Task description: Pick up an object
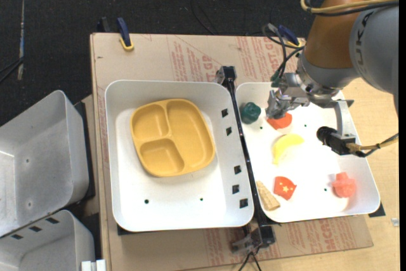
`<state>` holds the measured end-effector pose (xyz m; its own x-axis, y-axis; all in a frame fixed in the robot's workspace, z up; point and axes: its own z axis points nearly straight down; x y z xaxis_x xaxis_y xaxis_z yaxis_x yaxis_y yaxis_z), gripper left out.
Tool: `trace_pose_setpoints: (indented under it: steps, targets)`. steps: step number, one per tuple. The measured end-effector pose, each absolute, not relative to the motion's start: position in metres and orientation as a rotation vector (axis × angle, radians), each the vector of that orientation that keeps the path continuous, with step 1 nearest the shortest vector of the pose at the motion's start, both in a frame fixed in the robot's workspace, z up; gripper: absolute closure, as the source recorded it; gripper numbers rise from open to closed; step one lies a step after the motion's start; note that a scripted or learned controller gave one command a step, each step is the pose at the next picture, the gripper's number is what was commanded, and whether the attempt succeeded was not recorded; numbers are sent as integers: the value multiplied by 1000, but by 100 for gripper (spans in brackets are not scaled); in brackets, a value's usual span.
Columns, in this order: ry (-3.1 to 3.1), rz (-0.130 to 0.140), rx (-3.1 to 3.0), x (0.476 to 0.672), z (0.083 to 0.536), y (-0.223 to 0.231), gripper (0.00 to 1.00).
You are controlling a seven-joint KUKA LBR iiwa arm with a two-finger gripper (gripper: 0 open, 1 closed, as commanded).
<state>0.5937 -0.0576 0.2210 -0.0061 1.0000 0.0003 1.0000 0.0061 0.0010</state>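
Overhead, arm: the grey arm reached in from the right, over the right bin [361, 203].
Pincer: the pincer [277, 112] hung low over the bin's upper left part, directly over a red-orange object [281, 120]; whether it was spread or pressed together, I cannot tell.
Right bin: a dark green object [250, 112] just left of the pincer, a yellow piece [287, 146] below it, a red piece with a yellow mark [285, 187], a pink object [344, 185], a tan wedge [268, 196] at the lower left edge.
Left bin [127, 200]: held a yellow divided tray [172, 136].
Counter [165, 54]: carried both bins side by side.
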Motion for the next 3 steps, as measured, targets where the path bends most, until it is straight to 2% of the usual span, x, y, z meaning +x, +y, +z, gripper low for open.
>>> trace_pose_setpoints:
  steps: [1, 3]
  targets:
    - [2228, 3, 2213, 604, 224, -9, 100]
    - [2228, 0, 2215, 593, 218, 94, 100]
